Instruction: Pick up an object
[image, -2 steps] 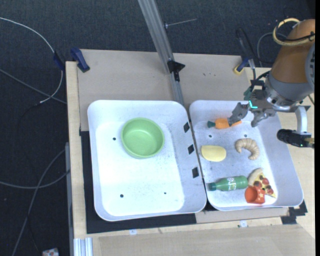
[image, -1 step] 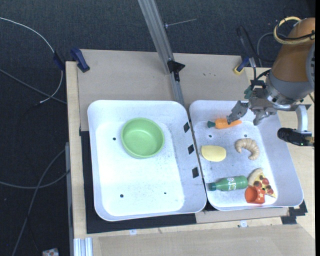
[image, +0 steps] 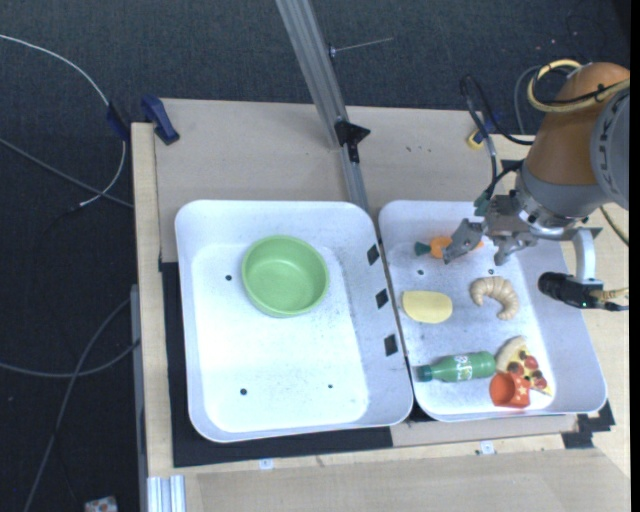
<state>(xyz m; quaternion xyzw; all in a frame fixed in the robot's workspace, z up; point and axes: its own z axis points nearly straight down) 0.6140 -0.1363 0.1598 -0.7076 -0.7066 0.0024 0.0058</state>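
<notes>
My gripper hangs over the far part of the right bin, its two fingers spread apart and open with nothing between them. A small orange carrot with a green top lies just left of the left finger. Just below the gripper lies a tan croissant. Left of the croissant lies a yellow oval piece. Nearer the front are a green bottle on its side, a pizza slice and a red piece.
The left bin holds a green bowl in its far half. A slanted metal rail runs down to the gap between the bins. Black clips sit along the shared rim. The arm's black cable part juts over the right bin's right side.
</notes>
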